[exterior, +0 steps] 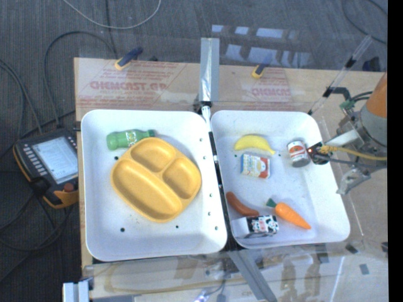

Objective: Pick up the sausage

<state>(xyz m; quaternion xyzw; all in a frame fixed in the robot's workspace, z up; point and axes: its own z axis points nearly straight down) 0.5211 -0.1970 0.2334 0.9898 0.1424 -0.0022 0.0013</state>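
Low in the right bin [327, 187], the smooth reddish-brown sausage [242, 206] curves; the claw's state I cannot tell.

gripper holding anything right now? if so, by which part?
Nothing held. The sausage lies in the right bin, by the carrot; the gripper is at the bin's right edge.

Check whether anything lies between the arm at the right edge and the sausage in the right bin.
Yes. The carrot lies just right of the sausage, on the arm's side, and a small milk carton touches the sausage's near end. From above, the sausage is uncovered.
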